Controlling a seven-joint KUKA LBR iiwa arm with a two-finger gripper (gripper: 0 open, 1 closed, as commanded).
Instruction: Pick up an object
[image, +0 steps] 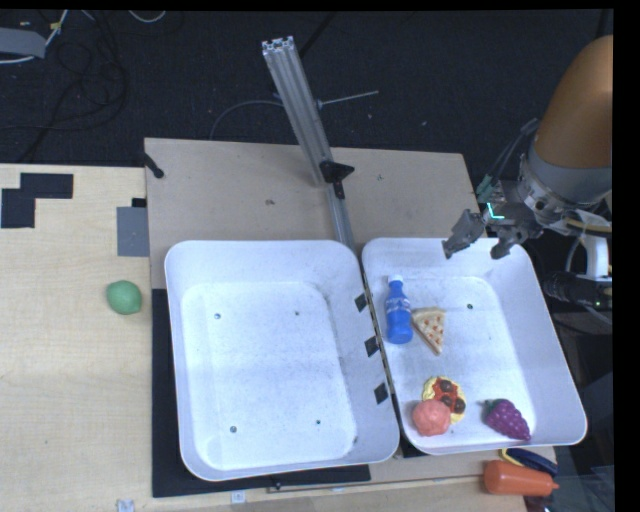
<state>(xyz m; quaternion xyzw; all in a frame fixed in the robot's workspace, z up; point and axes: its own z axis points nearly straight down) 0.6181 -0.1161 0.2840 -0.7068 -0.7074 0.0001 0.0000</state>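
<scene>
Camera view: pincer hovers with fingers apart over the right bin's far edge. Blue bottle, near its left wall, looks light, rigid, slippery; grip mid-body.

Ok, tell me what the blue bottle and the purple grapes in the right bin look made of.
Blue bottle: probably moulded plastic with a slight sheen, judging by its even, saturated colour and white cap. Purple grapes: likely toy plastic or rubber, one lumpy, glossy moulded cluster; too small to be sure.
</scene>
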